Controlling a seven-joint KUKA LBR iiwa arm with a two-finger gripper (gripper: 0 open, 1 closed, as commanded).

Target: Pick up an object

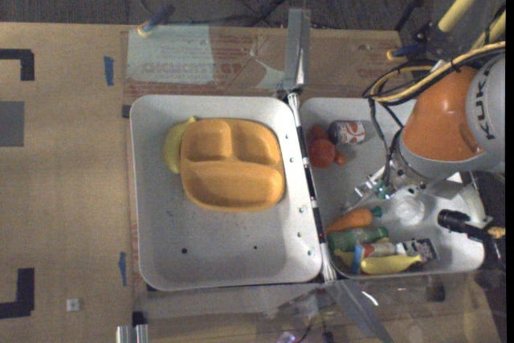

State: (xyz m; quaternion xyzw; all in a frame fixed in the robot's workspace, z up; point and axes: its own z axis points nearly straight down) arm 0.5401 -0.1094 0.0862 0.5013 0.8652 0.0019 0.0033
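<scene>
yellow thing [172, 147] half hidden under orange tray [232, 163].

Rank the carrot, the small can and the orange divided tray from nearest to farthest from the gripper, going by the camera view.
Measured from the gripper over the right bin:
1. Carrot, just below and left of it, in the right bin.
2. Small can, toward that bin's far edge.
3. Orange divided tray, away in the left bin.
</scene>
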